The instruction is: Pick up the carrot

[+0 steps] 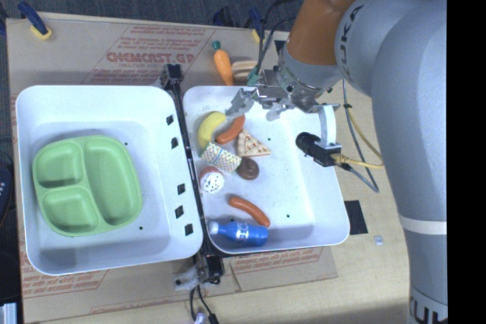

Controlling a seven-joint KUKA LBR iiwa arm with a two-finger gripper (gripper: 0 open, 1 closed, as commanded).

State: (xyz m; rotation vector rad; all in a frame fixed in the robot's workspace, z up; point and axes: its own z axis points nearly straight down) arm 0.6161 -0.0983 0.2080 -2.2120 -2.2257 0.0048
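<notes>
The carrot [222, 65] is orange with a small green top. It lies on the cardboard just behind the far rim of the right bin [326, 197], outside the bin. My gripper [257, 104] hangs low over the far end of the right bin, a short way to the right of and in front of the carrot. Its fingers [241, 98] stand apart with nothing between them, just above a reddish sausage [230, 130] and a yellow banana [211, 127].
The right bin also holds a pizza slice [251, 146], a cupcake [220, 157], a chocolate donut [247, 169], a dotted white ball [212, 181], a second sausage [248, 210] and a blue bottle [238, 233]. A green divided plate [86, 184] sits in the left bin [30, 106].
</notes>
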